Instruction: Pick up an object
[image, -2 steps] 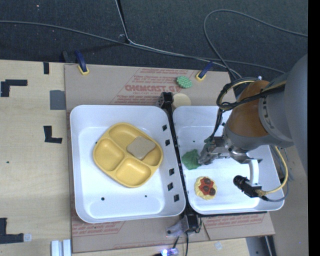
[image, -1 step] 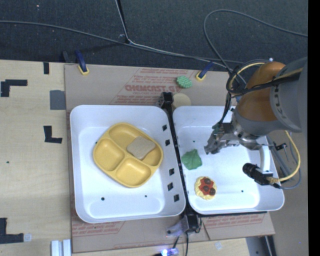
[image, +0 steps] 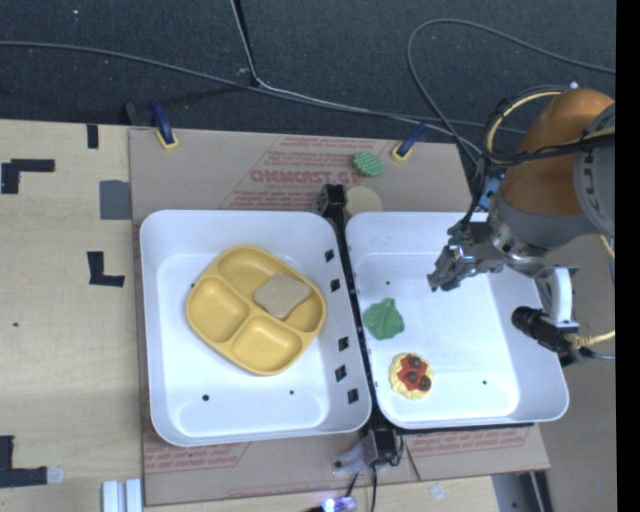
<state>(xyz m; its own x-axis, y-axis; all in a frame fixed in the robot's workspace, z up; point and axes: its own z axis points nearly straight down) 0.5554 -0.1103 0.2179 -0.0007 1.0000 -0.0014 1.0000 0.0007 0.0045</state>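
My claw (image: 445, 277), grip unreadable from up here, hangs above the right-hand white bin (image: 500, 400), so I'd drop squarely onto the crumpled green leafy piece (image: 383, 319).

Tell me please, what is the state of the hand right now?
Hand: above the right bin, nothing seen held; open or closed cannot be told.

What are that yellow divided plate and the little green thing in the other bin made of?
The yellow plate looks like moulded plastic: even colour, soft sheen, rounded compartment walls. The green piece looks like matte plastic or rubber toy food, perhaps a lettuce leaf; too small to be sure.
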